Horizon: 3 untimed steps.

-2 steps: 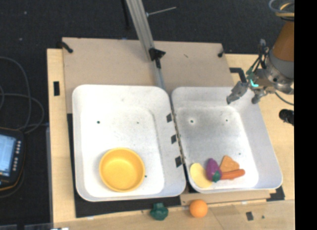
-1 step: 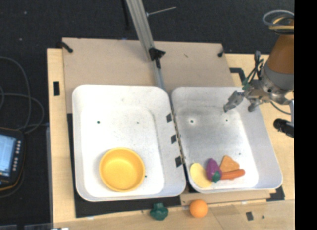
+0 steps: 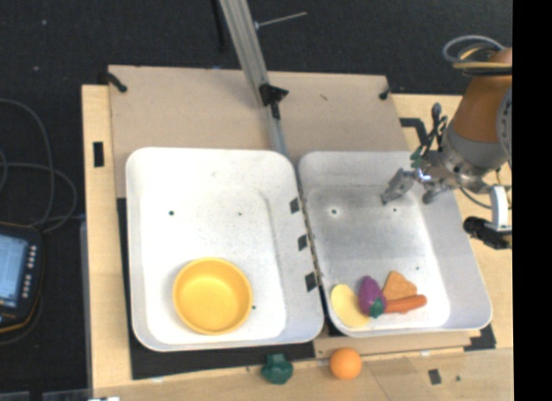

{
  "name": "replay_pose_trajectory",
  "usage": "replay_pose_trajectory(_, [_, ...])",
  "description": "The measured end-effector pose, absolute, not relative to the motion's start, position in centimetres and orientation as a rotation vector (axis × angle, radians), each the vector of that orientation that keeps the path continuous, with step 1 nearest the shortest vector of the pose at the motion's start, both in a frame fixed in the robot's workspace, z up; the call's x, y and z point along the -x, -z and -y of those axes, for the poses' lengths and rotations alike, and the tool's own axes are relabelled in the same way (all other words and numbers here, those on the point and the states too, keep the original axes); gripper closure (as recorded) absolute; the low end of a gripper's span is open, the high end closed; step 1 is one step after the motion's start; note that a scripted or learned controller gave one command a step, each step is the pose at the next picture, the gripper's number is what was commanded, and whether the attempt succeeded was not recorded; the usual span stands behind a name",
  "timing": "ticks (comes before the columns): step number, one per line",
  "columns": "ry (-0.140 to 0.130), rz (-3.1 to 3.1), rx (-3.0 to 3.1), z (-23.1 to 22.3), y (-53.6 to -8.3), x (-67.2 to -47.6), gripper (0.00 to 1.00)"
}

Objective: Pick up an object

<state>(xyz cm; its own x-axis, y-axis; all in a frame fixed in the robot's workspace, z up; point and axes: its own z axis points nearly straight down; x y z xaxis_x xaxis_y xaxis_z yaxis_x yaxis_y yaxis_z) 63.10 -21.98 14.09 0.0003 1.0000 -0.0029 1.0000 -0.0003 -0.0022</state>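
One yellow bowl (left bin).

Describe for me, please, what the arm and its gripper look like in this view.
The arm is rounded, with an orange band above a grey wrist section. Thin dark cables run beside the wrist. The gripper is small, grey metal, with two thin fingers. A white part with a dark end sticks out just below the wrist.

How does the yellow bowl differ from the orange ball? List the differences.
The yellow bowl lies inside the left bin; the orange ball lies outside both bins, on the bench at the near edge. The bowl is wide, open and hollow; the ball is small and solid-looking. The bowl is yellow, the ball orange. Both look round from above.
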Motion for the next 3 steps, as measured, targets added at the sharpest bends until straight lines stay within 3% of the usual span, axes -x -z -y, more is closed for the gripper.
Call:
replay_pose_trajectory(1, [0.006,-2.22,-2.222,22.1,-9.9,-63.0,0.0])
replay_pose_trajectory(2, [0.0,-2.217,-2.216,22.2,-11.4,-63.2,1.0])
replay_pose_trajectory(3, [-0.006,-2.215,-2.22,21.9,-16.8,-62.5,1.0])
